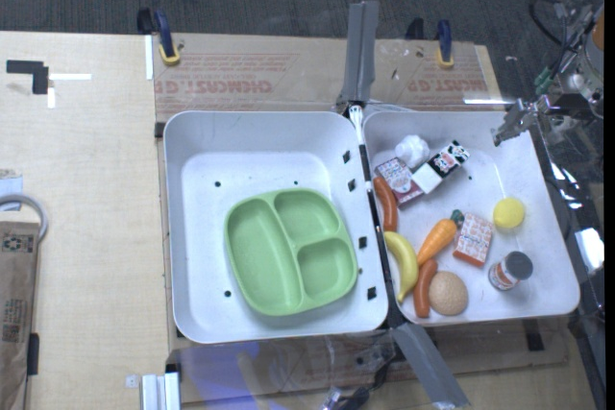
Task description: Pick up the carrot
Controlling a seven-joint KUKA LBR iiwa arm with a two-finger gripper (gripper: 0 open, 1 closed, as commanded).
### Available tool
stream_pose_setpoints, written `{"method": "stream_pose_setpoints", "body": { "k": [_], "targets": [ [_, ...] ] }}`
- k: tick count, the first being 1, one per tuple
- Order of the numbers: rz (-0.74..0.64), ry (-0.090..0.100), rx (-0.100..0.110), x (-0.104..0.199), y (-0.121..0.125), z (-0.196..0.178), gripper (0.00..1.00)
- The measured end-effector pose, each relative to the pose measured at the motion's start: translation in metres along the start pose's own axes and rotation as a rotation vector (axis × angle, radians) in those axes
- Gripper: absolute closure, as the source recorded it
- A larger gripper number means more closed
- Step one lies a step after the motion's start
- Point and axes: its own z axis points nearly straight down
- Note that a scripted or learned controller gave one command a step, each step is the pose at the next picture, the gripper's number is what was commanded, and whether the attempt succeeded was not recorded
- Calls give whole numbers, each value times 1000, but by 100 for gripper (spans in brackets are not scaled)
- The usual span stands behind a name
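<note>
The carrot (437, 238) is orange with a green top and lies at a slant in the middle of the right bin (538, 197). Its thin tip points to the near left, toward a banana (402, 262), and its green end touches a red and orange box (474, 240). My gripper (516, 120) hangs over the bin's far right corner, well away from the carrot, on the arm (577, 82) coming in from the right edge. Nothing shows in its grasp.
Around the carrot lie a sausage (386, 202), a second sausage (423, 288), a bread roll (448, 293), a can (509, 270), a lemon (508, 212), a black and white carton (442, 163) and a red packet (394, 178). The left bin (192, 206) holds a green divided plate (291, 250).
</note>
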Motion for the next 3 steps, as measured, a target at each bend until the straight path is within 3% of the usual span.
{"method": "stream_pose_setpoints", "body": {
  "k": [1,2,3],
  "targets": [
    [110,-1,0,-7,55,24,0],
    [165,0,-1,41,13,133,0],
    [247,-1,-15,95,-48,159,0]
  ]
}}
